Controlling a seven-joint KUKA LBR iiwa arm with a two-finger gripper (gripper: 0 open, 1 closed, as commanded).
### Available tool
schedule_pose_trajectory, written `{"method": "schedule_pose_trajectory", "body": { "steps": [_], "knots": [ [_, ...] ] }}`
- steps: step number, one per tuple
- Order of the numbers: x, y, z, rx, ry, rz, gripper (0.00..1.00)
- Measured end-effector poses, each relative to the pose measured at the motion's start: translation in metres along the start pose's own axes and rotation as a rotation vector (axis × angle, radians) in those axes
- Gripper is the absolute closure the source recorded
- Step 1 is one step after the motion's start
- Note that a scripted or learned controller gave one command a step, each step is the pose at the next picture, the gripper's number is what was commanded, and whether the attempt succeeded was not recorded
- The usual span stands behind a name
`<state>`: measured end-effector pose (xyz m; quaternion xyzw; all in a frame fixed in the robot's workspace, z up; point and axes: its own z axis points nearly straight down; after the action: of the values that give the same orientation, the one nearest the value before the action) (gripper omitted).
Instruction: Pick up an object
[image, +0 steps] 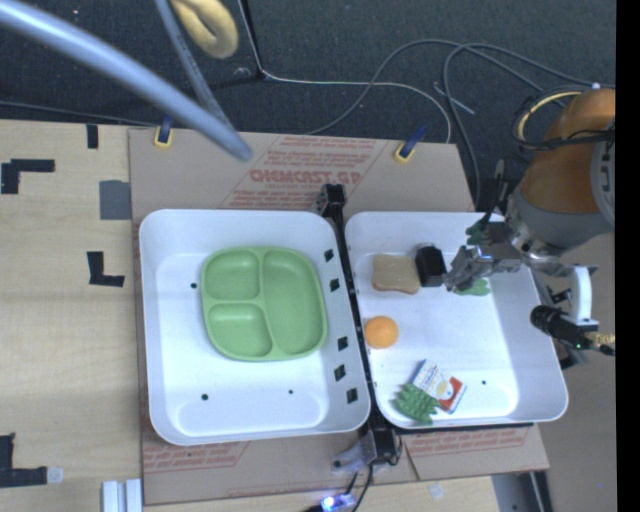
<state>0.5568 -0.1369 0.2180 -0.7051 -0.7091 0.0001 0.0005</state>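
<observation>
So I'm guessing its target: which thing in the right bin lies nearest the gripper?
The small black block, just left of the gripper; the tan sponge, orange ball and snack packet lie farther off.

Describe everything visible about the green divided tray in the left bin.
The green divided tray is pale green and looks like matte plastic, with rounded corners and three compartments: two smaller ones on its left side and one long one on its right. It lies flat and slightly rotated, near the middle of the left bin, resting on the bin's floor. Its compartments hold nothing, and nothing else touches it.

Arm (560, 180) reaches in from the right, pincer (466, 272) pointed down
</observation>
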Motion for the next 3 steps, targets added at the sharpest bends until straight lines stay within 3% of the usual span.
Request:
{"method": "schedule_pose_trajectory", "body": {
  "steps": [3],
  "knots": [
    [0.16,0.05,-0.019,-0.001,0.001,0.0,1.0]
  ]
}}
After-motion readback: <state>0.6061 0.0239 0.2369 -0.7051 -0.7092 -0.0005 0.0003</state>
